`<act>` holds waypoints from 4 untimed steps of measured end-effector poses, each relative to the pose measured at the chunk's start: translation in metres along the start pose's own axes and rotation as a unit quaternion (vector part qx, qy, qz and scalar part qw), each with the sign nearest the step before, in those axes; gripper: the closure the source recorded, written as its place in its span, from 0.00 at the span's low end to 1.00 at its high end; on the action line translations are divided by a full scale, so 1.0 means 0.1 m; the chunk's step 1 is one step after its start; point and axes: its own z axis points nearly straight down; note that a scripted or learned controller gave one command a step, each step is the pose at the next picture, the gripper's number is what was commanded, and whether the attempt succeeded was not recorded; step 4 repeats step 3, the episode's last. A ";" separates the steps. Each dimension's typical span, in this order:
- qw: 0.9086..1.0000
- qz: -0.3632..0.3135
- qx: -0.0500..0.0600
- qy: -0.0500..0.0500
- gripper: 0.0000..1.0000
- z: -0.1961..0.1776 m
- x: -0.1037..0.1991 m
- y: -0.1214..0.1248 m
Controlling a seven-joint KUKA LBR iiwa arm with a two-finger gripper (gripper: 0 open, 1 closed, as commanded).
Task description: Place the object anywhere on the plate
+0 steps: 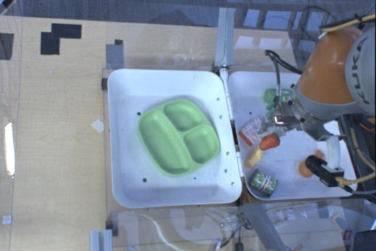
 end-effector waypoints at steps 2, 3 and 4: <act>0.997 -0.082 0.002 0.000 1.00 0.19 1.42 0.46; 0.997 -0.082 0.002 0.000 0.00 0.19 1.41 0.46; 0.997 -0.082 0.002 0.000 0.00 0.19 1.41 0.46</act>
